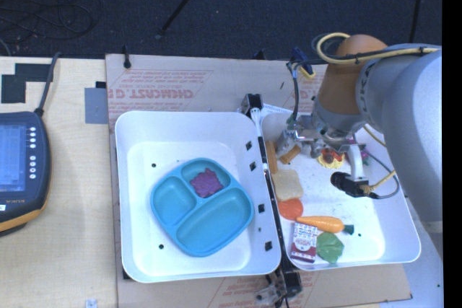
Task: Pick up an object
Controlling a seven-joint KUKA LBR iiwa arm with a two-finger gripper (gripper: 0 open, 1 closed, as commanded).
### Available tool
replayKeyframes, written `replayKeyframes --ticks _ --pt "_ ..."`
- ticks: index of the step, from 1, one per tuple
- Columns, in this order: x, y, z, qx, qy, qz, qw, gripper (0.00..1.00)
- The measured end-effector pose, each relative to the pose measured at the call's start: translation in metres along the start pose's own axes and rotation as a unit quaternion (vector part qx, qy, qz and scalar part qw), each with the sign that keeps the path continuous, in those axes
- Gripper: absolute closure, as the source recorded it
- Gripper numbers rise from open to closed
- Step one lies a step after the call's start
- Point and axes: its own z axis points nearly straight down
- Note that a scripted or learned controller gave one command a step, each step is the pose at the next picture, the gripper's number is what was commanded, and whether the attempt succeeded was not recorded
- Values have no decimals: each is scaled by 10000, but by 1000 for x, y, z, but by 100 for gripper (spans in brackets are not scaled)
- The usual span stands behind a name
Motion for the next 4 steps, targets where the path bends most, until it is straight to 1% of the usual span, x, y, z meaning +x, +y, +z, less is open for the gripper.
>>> replayKeyframes --ticks 3,4 --pt "-1 0 0 1 12 -7 10000 0" --pt "0 0 0 -2 1 -8 10000 0"
